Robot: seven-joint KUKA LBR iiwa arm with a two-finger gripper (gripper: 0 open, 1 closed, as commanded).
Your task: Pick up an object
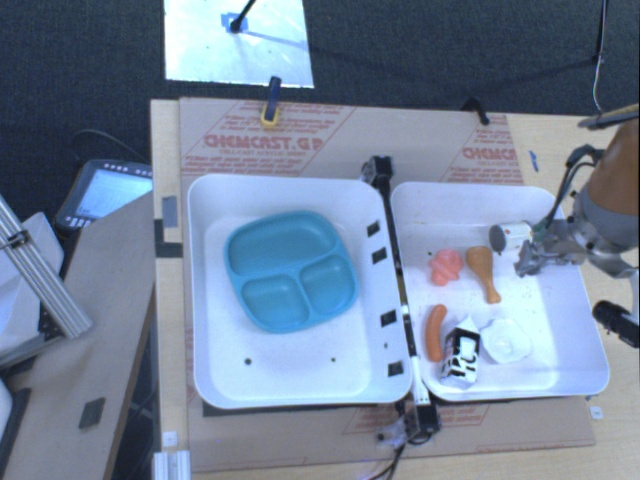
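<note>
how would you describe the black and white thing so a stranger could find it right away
Start at the right bin, the one without the blue tray. Look along its near edge, towards the divider between the bins: the carton lies there, just right of an orange sausage and left of a white lump. It alone carries bold black and white patches.

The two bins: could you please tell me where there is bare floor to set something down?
Left bin: bare strip along the near edge below the blue tray. Right bin: bare far-left corner; crowded mid-bin around the pink toy, drumstick, sausage and carton. The tool hangs at its right.
</note>
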